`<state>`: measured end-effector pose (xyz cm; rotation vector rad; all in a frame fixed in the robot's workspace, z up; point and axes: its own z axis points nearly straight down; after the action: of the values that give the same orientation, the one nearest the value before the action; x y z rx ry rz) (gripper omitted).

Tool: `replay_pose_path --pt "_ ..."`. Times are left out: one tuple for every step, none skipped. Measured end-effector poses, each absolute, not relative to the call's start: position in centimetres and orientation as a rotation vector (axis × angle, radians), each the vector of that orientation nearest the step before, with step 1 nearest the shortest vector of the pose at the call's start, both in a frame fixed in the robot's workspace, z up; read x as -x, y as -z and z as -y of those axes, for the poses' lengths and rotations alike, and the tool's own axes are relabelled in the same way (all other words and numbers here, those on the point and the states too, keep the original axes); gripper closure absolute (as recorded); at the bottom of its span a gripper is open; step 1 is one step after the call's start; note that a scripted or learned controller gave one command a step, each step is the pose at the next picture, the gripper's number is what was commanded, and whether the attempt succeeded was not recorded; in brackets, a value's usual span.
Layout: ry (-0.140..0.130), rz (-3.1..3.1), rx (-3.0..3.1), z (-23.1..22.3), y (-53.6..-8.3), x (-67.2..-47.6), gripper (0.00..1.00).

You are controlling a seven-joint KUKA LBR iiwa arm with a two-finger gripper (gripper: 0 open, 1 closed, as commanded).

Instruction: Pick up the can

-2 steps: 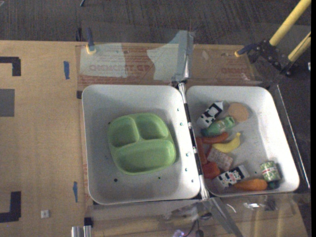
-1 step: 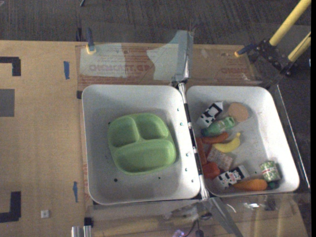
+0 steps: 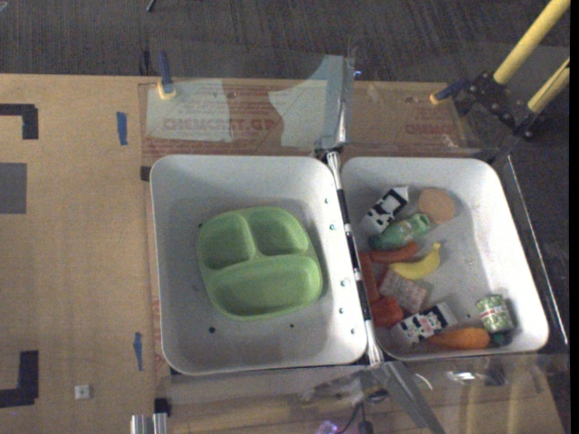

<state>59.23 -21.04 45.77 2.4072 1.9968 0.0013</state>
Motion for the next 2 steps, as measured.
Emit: replay_pose_path --pt "-0.001 -1.997 -2.408 21.0 -45.8 -59.2 0.00" --pt "0.001 -1.870 -2.525 21.4 -32.0 -51.9 0.00"
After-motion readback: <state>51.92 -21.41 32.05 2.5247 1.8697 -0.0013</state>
